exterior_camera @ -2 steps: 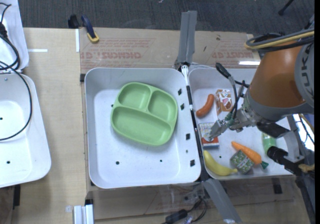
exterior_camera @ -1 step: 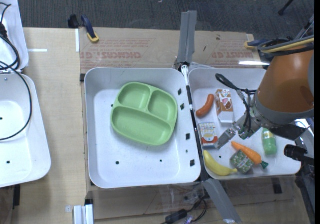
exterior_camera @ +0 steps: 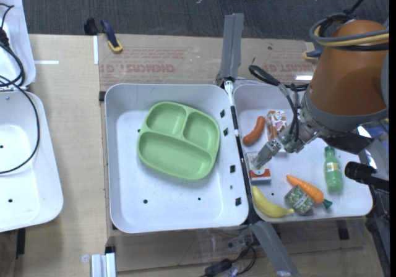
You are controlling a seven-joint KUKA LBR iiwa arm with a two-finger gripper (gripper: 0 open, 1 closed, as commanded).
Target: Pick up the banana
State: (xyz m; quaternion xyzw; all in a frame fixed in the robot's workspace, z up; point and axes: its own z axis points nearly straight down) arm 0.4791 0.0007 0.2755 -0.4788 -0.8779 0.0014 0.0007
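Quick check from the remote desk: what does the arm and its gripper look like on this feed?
The arm shows a bulky orange section over a grey band near the wrist, with black and yellowish cables looping across its top. Below it, the gripper is a slim grey metal piece angling down-left, and dark cabling runs along the wrist.

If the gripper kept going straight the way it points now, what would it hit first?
Most likely the small red and white box right below the gripper, not the banana, which lies nearer the bin's front edge; depth is unclear.

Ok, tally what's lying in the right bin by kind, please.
Banana: 1
Carrot: 1
Sausage: 1
Green bottle: 1
Small boxes or cartons: 2
Green-grey lump, kind unclear: 1
Total: 7
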